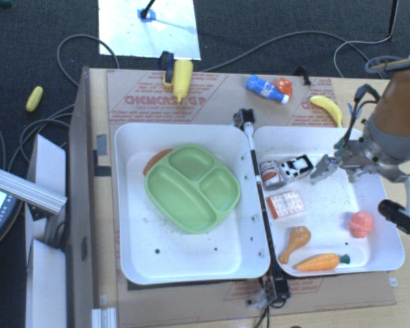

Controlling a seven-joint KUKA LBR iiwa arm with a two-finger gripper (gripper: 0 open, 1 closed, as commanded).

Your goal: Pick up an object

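Over right bin [369, 262] | tool [326, 167] state unclear, perhaps apart | cow toy [297, 167] just left

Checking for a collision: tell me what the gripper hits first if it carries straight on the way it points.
The gripper points left, toward the black-and-white toy. That looks like first contact, with the can just beyond; its height above them is unclear.

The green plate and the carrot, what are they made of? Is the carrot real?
The green plate looks like smooth moulded plastic: one even colour, with rounded dividers forming three sections. The carrot is probably a plastic toy, not real: its orange is very even and bright, and it looks smooth. From this far up, rubber or foam can't be ruled out for the carrot.
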